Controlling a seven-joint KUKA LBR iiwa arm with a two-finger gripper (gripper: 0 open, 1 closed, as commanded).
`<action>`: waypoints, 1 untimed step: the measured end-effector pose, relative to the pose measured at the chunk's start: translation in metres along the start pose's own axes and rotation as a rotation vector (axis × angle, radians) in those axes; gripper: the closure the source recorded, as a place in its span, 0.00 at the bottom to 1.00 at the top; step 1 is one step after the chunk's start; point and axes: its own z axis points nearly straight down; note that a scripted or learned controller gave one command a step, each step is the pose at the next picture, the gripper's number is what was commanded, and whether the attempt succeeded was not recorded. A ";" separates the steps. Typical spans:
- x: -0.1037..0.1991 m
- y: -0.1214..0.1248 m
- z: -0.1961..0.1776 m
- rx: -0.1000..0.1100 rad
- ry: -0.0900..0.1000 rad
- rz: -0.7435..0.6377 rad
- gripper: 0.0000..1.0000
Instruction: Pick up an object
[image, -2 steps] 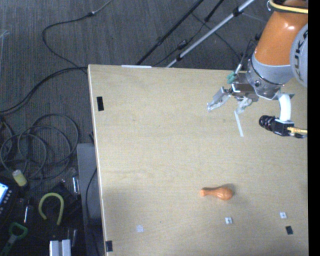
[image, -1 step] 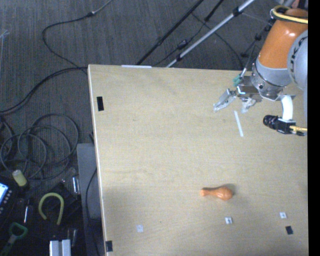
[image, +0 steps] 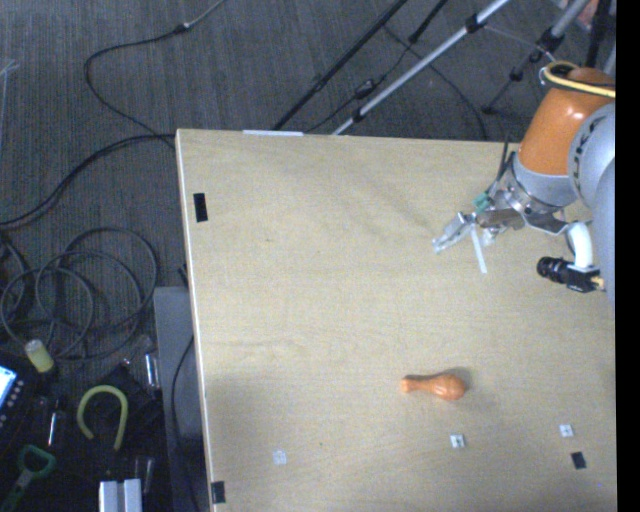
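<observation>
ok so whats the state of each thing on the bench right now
orange object: lying on its side on the bench top, apart from the tool, not held
tool: above the bench near its right side, fingers spread, nothing between them
bench: flat wooden top, small markers near its edges

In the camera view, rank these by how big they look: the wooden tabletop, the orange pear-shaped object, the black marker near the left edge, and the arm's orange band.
1. Wooden tabletop, by far the largest.
2. Orange band, though it sits nearer the camera, which inflates it.
3. Orange pear-shaped object.
4. Black marker, the smallest.
</observation>
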 end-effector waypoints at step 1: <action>0.002 0.001 0.044 -0.001 0.001 -0.268 0.00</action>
